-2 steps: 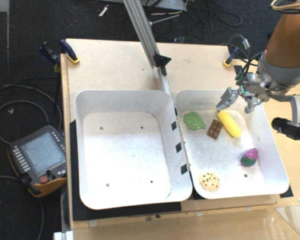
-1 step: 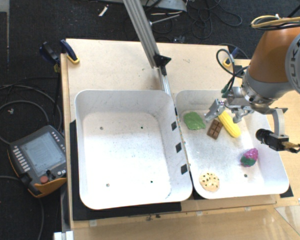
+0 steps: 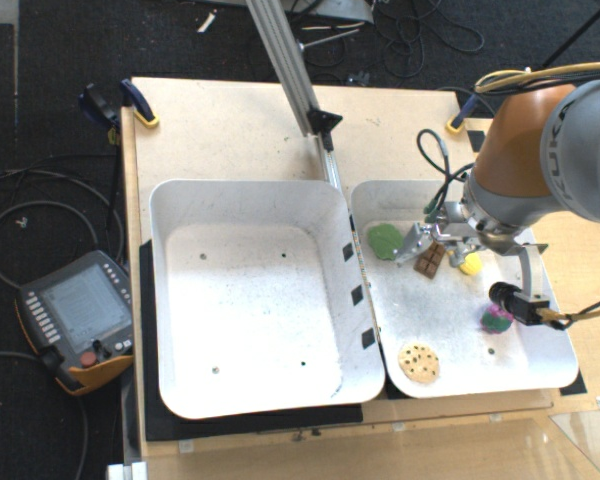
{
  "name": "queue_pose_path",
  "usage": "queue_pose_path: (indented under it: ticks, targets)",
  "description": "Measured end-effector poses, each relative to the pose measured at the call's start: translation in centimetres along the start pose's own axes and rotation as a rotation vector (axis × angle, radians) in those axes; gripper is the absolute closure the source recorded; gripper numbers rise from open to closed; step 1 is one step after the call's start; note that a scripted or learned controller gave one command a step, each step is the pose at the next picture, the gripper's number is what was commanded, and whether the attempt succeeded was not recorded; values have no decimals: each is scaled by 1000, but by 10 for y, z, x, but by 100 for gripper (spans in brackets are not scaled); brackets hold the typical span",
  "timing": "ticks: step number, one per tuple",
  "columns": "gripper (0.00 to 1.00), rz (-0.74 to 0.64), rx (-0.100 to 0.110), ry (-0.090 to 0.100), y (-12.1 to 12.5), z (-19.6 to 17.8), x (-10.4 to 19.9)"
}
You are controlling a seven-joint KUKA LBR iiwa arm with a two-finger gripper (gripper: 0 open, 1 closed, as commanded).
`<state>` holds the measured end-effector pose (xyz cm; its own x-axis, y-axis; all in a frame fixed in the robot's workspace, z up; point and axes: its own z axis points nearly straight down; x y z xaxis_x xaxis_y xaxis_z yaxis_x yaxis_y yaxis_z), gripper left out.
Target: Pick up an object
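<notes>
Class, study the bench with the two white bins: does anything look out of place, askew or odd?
All the loose items crowd the right bin: green piece, brown bar, yellow piece, cookie, magenta-green item. The brown bar lies askew beside the gripper. Nothing looks spilled or damaged.

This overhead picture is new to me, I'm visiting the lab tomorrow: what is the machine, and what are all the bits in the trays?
One fixed camera looks down at a slant on a bench. The grey and orange machine on the right is a robot arm; its gripper hangs over the right bin, above a brown block. Whether it holds that block I cannot tell. Also in that bin: a green piece, a yellow piece, a pink and green object and a cookie. The left bin sits alongside.
</notes>
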<state>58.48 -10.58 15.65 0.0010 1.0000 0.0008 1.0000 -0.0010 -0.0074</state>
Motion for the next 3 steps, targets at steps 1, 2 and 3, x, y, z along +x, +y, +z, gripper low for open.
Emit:
queue_pose_path:
  ticks: [1, 2, 3]
  targets:
    - [0, 1, -1, 0, -8, 50, -6]
    - [100, 0, -8, -1, -6, 37, -6]
    - [100, -3, -12, -2, -2, -6, -6]
